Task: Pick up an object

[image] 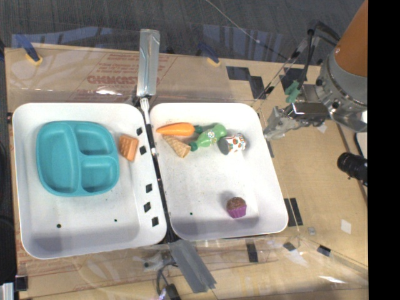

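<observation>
We judge the step in hand as the approach: the gripper [284, 122] hangs just outside the right bin [265, 186], near its far right corner, w/ nothing visibly held. Whether its fingers are open or closed we cannot tell; the metal parts there blur together at this angle. Candidates sit in the right bin: along the far edge a carrot [175, 129], a tan cone [177, 146], a green toy [209, 135] and a spotted egg-like piece [232, 144], all bunched close, some touching. Nearer the front right corner a small purple cupcake [236, 207] stands alone, well apart from the rest. We'd go for that one: clear room on every side, so the fingers can drop straight down w/o nudging neighbours. Centre over it, come down vertical, close across its narrow base, lift slow. If we take the cluster instead, the spotted piece at its right end is the most exposed, approx. nearest the gripper, but round and likely to roll out. The left bin [25, 186] holds a teal divided tray [75, 158] and a small orange block [129, 147] by its right wall; reaching there means crossing the divider. Hard to read: the arm's upper part is cut off at the right, cables clutter the wrist area, and the green toy's exact shape is unclear.
</observation>
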You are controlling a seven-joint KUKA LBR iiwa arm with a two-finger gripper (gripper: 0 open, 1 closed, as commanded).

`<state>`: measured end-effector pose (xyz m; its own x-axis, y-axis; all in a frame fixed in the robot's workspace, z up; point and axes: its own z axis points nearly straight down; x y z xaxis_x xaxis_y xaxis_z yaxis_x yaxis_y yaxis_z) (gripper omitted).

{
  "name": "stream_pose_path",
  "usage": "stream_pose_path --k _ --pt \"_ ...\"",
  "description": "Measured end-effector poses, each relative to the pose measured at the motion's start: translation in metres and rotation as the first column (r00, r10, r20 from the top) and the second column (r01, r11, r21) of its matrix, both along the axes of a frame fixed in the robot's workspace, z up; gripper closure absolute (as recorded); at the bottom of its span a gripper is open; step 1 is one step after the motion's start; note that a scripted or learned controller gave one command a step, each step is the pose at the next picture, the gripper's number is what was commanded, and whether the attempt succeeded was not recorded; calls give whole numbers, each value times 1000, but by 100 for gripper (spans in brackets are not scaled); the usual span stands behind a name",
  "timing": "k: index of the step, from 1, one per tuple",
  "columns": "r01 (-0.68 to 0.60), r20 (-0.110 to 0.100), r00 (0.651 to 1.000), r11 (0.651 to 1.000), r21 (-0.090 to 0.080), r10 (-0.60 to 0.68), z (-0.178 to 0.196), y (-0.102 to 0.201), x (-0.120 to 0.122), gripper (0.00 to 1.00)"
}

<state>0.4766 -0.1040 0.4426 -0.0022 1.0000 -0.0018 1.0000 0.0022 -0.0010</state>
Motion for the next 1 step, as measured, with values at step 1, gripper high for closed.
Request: stream_pose_path --k 1 --pt "-7 -6 1000 1000 1 7 -167 73 -1 100"
